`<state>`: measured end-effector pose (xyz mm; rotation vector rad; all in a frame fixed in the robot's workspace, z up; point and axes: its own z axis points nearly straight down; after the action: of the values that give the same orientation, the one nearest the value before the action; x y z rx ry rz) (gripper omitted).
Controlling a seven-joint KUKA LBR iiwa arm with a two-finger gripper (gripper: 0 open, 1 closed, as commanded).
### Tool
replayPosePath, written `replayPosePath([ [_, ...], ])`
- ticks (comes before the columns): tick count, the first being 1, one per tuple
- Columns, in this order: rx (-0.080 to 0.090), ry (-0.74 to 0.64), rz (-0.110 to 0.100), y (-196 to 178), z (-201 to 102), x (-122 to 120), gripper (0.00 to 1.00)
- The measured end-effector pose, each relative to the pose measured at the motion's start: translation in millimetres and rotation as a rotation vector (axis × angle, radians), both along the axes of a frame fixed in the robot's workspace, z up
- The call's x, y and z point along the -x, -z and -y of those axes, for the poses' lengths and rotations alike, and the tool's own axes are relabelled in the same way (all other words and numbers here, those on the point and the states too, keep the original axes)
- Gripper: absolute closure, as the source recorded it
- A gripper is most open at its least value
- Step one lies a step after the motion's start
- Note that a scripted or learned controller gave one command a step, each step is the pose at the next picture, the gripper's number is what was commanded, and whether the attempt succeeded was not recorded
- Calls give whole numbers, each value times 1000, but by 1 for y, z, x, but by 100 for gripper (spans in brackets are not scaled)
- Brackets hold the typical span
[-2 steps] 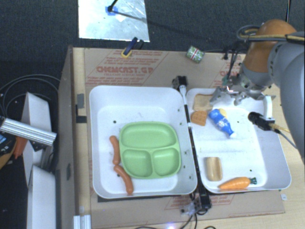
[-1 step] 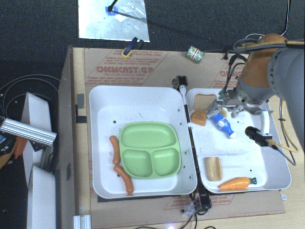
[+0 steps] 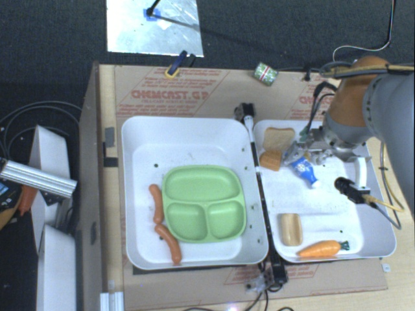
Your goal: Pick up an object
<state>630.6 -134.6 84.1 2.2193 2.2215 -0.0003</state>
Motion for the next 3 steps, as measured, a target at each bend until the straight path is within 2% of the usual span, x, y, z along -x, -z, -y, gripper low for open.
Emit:
replayPosePath([
  [2,-1,0,-1,0,6,24,0],
  [3,-1,-1,1,-11,6,23,100],
])
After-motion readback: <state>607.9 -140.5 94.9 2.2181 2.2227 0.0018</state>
